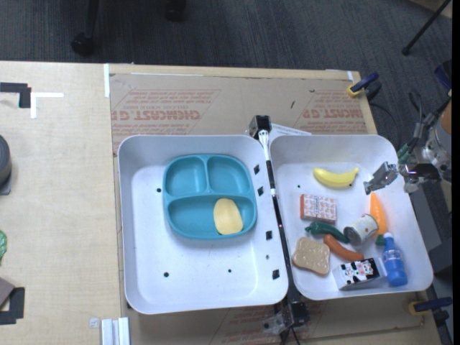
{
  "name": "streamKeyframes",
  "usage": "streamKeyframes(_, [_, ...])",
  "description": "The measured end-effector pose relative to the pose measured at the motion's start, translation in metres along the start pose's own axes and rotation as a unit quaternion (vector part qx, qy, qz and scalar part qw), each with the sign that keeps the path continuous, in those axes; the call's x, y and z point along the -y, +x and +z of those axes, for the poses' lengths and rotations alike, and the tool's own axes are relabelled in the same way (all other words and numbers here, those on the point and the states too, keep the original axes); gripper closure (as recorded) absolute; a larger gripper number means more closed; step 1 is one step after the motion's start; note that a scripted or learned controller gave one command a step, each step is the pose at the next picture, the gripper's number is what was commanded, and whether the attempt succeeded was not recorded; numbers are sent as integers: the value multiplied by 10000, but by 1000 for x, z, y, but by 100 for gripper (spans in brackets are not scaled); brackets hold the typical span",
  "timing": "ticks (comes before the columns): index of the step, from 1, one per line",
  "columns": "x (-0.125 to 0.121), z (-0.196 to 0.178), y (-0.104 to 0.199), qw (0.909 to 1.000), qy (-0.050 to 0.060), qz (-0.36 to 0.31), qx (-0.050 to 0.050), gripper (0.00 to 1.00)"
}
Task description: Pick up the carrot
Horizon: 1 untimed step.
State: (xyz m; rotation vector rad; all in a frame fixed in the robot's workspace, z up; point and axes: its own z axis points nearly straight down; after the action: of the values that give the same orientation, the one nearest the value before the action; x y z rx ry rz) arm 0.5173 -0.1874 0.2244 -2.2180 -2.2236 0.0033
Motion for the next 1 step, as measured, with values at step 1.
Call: streamKeyframes(1, [-28,134,-24,9960,8,-895,-66,0])
